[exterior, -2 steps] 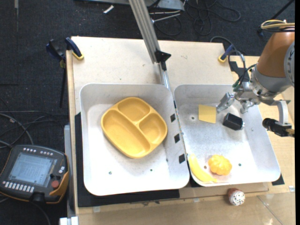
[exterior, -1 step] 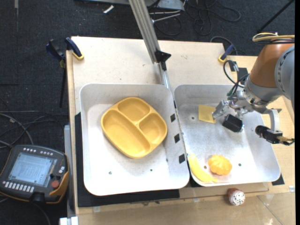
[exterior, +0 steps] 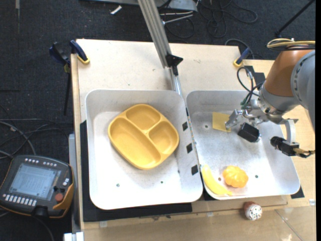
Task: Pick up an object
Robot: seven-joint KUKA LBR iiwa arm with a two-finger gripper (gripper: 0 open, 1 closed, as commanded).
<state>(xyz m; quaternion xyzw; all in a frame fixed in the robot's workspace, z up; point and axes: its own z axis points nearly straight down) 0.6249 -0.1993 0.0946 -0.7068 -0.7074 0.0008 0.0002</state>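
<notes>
My gripper [exterior: 239, 126] hangs low over the right bin [exterior: 281, 177], near its middle. One metal finger points left toward a flat pale yellow square [exterior: 219, 121] lying on the bin floor, and a black finger pad [exterior: 248, 133] sits just below it. Nothing shows between the fingers. A round orange-yellow toy fruit [exterior: 235, 176] rests near the bin's front, with a yellow banana [exterior: 212, 182] curved along the front left corner beside it.
The left bin [exterior: 100, 185] holds a yellow divided plate [exterior: 144, 135]. A slanted metal pole [exterior: 155, 26] rises behind the bins. A small speckled ball [exterior: 253, 211] lies on the bench in front of the right bin. A teach pendant [exterior: 35, 185] sits at lower left.
</notes>
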